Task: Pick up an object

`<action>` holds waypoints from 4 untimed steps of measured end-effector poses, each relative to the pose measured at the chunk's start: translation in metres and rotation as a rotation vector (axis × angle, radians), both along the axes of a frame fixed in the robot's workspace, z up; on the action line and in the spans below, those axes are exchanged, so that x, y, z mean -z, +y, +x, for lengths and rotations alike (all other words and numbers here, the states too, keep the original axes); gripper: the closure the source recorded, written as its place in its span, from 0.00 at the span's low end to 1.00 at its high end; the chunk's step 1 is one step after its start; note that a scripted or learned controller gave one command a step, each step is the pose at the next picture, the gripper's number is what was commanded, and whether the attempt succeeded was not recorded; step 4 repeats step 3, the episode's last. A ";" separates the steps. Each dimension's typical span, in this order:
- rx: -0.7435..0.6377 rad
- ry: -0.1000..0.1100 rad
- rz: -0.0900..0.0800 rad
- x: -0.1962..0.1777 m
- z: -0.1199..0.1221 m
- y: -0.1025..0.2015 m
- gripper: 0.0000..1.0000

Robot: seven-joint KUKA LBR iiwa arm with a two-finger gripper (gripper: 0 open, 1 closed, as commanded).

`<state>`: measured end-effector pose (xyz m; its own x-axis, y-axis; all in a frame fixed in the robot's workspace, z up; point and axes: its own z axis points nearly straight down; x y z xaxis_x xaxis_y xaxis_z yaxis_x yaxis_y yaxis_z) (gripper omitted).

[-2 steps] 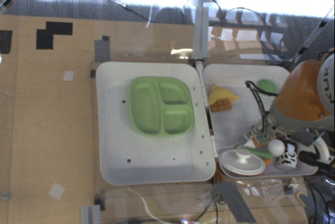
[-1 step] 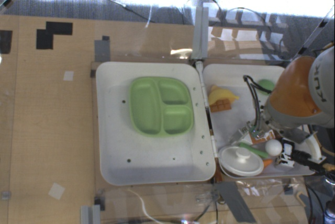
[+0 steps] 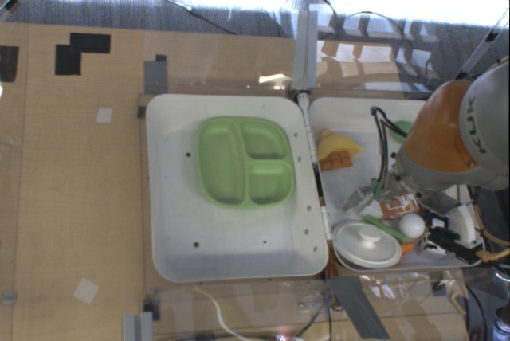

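Note:
The right bin (image 3: 343, 112) holds several small objects. A yellow piece (image 3: 336, 144) lies on a brown waffle-like piece (image 3: 335, 162) near the bin's left wall. A white round lid (image 3: 366, 244) sits at the front, with a green stick (image 3: 384, 227) and a white ball (image 3: 411, 225) beside it. An orange-brown block (image 3: 394, 207) lies just left of the ball. My gripper (image 3: 368, 195) hangs low over the bin's middle, between the waffle piece and the lid, under the orange wrist band (image 3: 438, 136). Nothing shows in its grasp.
The left bin (image 3: 171, 236) holds a green divided plate (image 3: 244, 161). A metal divider (image 3: 314, 164) separates the two bins. Cables (image 3: 381, 136) loop beside the wrist. The arm's body covers the right bin's far right part. Wooden bench (image 3: 72, 188) lies to the left.

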<state>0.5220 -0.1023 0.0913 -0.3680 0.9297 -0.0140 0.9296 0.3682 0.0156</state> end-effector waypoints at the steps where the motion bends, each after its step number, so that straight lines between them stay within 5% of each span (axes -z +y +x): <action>1: 0.061 0.004 0.005 0.002 0.075 -0.018 0.00; 2: 0.358 -0.006 0.008 -0.005 -0.026 -0.001 0.00; 3: 0.352 -0.025 0.004 -0.018 -0.020 -0.003 1.00; 4: 0.352 -0.025 0.004 -0.018 -0.020 -0.003 1.00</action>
